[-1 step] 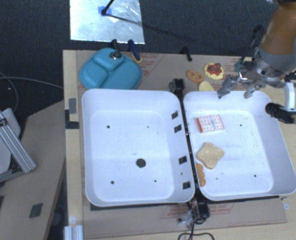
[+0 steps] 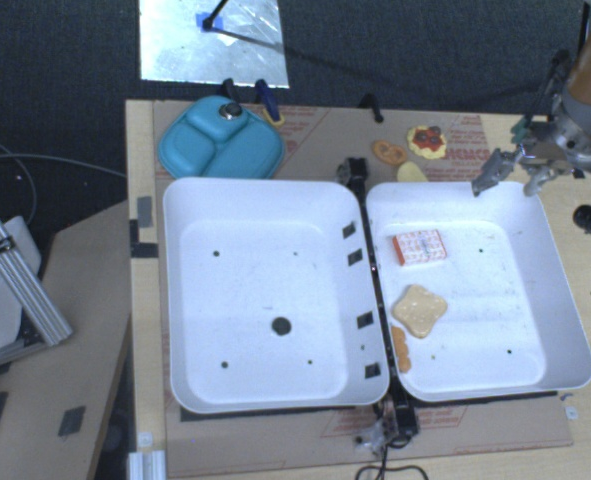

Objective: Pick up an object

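Note:
The right bin (image 2: 565, 318) holds a small red-and-white box (image 2: 419, 247), a slice of toast (image 2: 419, 310) and a thin orange piece (image 2: 401, 349) by its left wall. A small dark round object (image 2: 281, 326) lies in the left bin (image 2: 190, 268). My gripper (image 2: 508, 176) hangs above the far right corner of the right bin, up and to the right of the box. It is open, with nothing between its fingers.
Behind the bins on the bench lie a blue divided tray (image 2: 221, 140) and three toy food pieces (image 2: 428, 141). A shiny foil sheet (image 2: 213, 28) lies on the floor beyond. Black clips (image 2: 355, 258) line the seam between the bins.

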`<action>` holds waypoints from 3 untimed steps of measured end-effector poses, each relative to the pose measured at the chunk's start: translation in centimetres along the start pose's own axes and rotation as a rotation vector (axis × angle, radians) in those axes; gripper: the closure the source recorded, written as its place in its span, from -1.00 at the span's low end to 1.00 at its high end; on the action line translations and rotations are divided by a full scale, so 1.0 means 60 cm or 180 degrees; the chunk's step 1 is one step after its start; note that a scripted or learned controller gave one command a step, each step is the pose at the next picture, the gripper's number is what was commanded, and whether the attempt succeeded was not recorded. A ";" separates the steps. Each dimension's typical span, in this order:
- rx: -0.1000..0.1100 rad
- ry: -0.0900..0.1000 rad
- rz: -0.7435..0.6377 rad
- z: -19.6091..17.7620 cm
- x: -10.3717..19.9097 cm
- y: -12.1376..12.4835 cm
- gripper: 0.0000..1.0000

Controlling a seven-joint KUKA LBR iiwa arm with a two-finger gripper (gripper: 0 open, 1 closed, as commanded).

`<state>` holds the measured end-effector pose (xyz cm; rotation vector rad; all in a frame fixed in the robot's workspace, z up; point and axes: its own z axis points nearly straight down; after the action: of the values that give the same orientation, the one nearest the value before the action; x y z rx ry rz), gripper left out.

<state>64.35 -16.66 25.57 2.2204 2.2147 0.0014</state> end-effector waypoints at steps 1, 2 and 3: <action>-0.0059 0.0002 -0.0037 -0.350 0.089 -0.022 -1.00; -0.0009 -0.0003 0.0004 -0.414 -0.022 -0.056 -1.00; -0.0004 0.0000 -0.0005 -0.470 -0.071 -0.073 -1.00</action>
<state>59.81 -20.84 53.75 2.2180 2.2156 0.0028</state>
